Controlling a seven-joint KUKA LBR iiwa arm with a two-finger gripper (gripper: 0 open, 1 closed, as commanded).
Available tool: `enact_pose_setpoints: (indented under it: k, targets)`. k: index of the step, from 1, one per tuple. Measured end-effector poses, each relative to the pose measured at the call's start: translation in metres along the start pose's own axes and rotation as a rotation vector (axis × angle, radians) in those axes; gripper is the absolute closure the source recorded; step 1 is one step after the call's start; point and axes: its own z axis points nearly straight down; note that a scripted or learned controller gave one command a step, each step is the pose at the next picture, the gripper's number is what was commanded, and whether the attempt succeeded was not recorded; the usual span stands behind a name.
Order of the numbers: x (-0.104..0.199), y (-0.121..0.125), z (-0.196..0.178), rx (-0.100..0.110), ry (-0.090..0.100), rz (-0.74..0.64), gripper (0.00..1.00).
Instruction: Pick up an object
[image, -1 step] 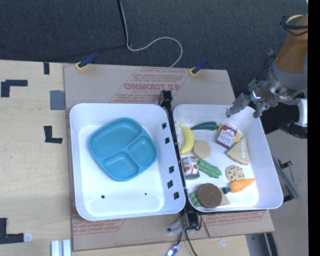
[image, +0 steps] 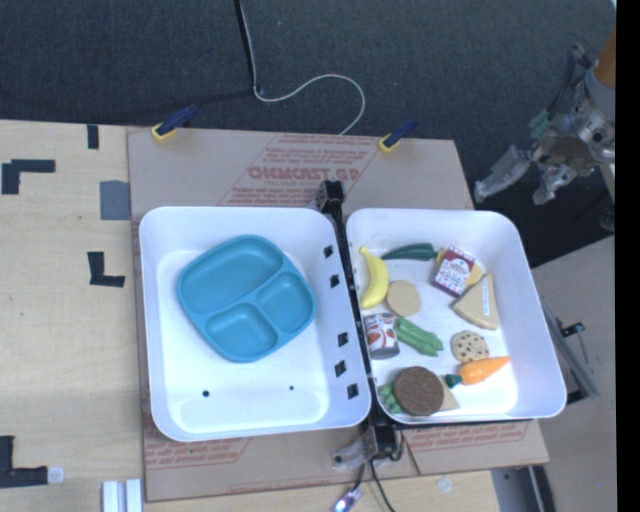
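Overhead, camera view, one entry per item.

- Gripper (image: 522, 187): upper right, above the dark floor, outside the right bin (image: 523, 243) and well apart from everything in it. Two fingers (image: 498, 183) spread apart, nothing between them. Wrist cut off by the frame edge; small and somewhat blurred.
- Left bin (image: 158, 232): holds a blue tray (image: 245, 297) with three compartments, lying flat and turned at an angle.
- Right bin, toy food, all resting on the floor of the bin:
  - banana (image: 374, 277) by the left wall, touching a tan disc (image: 404, 298);
  - dark green pod (image: 408, 252) near the back;
  - red carton (image: 453, 270), label too small to read;
  - sandwich wedge (image: 478, 303) just beside the carton;
  - can (image: 381, 335), tilted, next to a light green pod (image: 419, 337);
  - cookie (image: 468, 346) above a carrot (image: 482, 370);
  - burger (image: 417, 391) at the front, its lower bun partly hidden.
- Cardboard (image: 290, 165) under both bins, print legible only in part; clips (image: 173, 123) on its far edge.
- Cable (image: 300, 90) looping on the floor behind, cut off at the top.
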Motion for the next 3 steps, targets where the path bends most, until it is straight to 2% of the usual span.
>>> enact_pose_setpoints:
  k: [1, 2, 3]
  targets:
    - [0.0957, -0.0294, -0.16, -0.007, 0.003, -0.008, 0.0]
    - [0.0898, -0.0288, -0.1585, 0.012, 0.0, 0.003, 1.0]
    - [0.0901, -0.0282, -0.1684, 0.012, -0.001, 0.002, 1.0]
